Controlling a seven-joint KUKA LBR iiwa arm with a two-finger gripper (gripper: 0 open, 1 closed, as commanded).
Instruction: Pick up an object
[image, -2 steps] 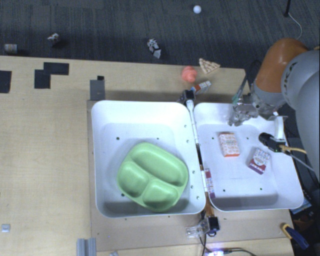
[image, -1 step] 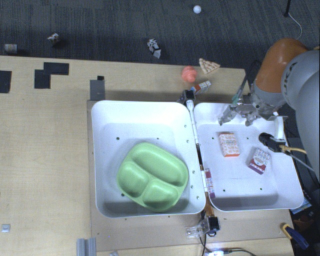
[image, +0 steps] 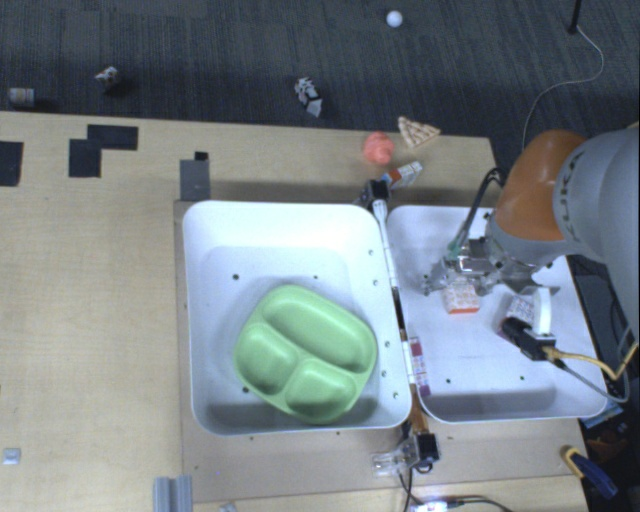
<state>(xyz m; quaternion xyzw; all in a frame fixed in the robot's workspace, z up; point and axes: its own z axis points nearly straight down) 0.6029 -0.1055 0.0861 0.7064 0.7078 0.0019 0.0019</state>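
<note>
I am at the grasp step, low over my target and not yet carrying anything. My gripper hangs directly over the small white-and-red packet, so close that the two seem to meet. Whether it is spread, closed or clamped on the packet I cannot tell, because the wrist blocks the view there. The packet lies on the floor of the white bin, and I see no gap of daylight under it, so I judge it has not been lifted.

Everything else is easy to place from that packet. The bin floor around it is bare, so nothing crowds the grasp. The green divided plate is well away from the packet, across the wall that parts the two bins, and it is no concern of mine now.

What the next move calls for, as I judge it:
- closing squarely on the packet's sides, since it looks small and light and may slide or tip;
- then a straight, slow lift, checking that the packet comes up with me and does not stay on the floor.
</note>
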